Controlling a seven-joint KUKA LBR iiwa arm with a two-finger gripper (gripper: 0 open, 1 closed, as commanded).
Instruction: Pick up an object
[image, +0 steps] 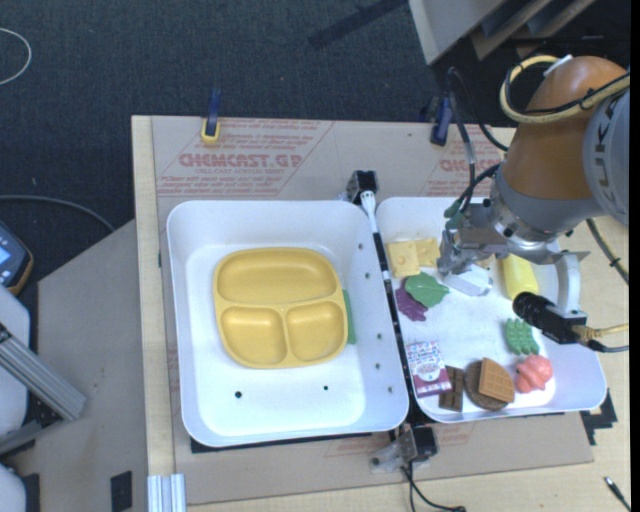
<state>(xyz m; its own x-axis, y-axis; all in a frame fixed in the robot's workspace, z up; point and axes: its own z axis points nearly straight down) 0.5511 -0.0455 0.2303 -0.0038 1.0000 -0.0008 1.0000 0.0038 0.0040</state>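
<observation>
My arm enters from the upper right of the frame, orange band uppermost, and reaches down into the right bin. My fingers hang over the upper middle of that bin, pointing down. Whether they are wide, narrow or closed on anything cannot be told: the wrist housing hides most of them.

Contents of the right bin:
- A pale yellow cheese piece lies in the upper left part, just left of my fingers.
- A green leaf piece lies just below the fingers, with a purple piece touching its lower left side.
- A small white piece lies just beside the fingertips, to their lower right.
- A yellow piece lies at the right, partly behind a black fitting on my wrist.
- A green ridged piece and a pink piece lie at the lower right.
- A brown round piece topped with a waffle lies along the lower edge, with a dark brown block and a printed packet to its left.

The left bin holds a yellow divided plate with three compartments, lying near its middle. A green edge shows at the plate's right side.

Both bins stand side by side on the desk, a brown board with red lettering along its top.
</observation>
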